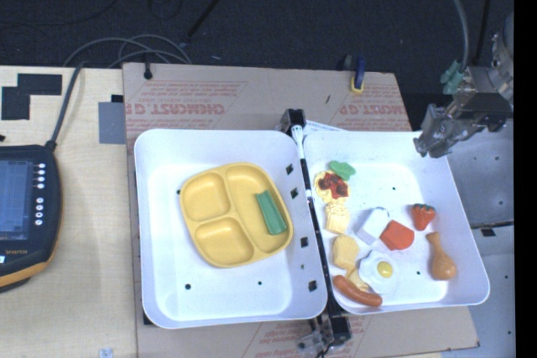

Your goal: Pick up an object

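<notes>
Toy foods lie in the right bin (453, 189): a pizza slice (333, 185) with a green leaf (341, 169), a strawberry (423, 216), an orange-red wedge (397, 236), a white block (372, 224), a chicken drumstick (440, 258), a fried egg (382, 270), a sausage (357, 292) and yellow cheese pieces (344, 251). My gripper (430, 143) hovers over the bin's far right corner, apart from all of them and well above the strawberry. It is dark and seen from the side.
The left bin (159, 264) holds a yellow divided plate (220, 214) with a green stick (271, 212) in its right compartment. A black-and-orange teach pendant (21, 214) lies at the far left. Clips (295, 193) join the bins along the middle.
</notes>
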Robot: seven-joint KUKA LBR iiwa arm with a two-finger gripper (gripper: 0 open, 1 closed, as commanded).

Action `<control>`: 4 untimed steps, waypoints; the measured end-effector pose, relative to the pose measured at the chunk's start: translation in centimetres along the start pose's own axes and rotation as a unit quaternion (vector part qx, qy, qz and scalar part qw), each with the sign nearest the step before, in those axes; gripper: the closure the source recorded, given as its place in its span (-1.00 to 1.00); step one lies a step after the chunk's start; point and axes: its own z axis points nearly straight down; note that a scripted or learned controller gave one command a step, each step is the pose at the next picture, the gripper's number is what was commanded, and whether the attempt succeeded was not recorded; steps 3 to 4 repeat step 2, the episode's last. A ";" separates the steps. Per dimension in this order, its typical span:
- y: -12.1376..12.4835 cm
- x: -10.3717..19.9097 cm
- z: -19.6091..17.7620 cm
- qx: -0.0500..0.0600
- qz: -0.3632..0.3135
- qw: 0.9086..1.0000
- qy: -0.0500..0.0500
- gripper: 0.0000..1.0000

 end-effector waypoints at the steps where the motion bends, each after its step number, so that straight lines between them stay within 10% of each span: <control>1: -0.1 5.3 8.5 0.006 0.003 1.000 -0.001 1.00; 2: 7.1 3.7 12.1 0.003 0.006 1.000 -0.002 1.00; 4: 7.1 3.7 12.1 0.003 0.006 1.000 -0.002 1.00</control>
